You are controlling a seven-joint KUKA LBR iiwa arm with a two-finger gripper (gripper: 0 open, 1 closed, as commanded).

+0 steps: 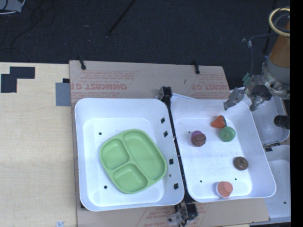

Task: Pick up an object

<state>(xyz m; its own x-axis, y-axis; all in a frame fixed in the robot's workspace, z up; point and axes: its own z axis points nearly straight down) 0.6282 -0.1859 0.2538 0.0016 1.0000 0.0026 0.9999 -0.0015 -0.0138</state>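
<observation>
Objects for picking lie in the right bin [258, 141], with the left bin [90, 122] holding a green divided plate [133, 161] tilted at an angle. Above the right bin's far right corner hangs the gripper [246, 100], fingers spread apart with nothing between them. Below it, an orange piece [218, 122] touches a green round piece [227, 134]; a purple ball [198, 138] sits just left of those. A brown doughnut [241, 163] lies near the right wall, and a pink-orange disc [224, 189] near the front edge.
</observation>
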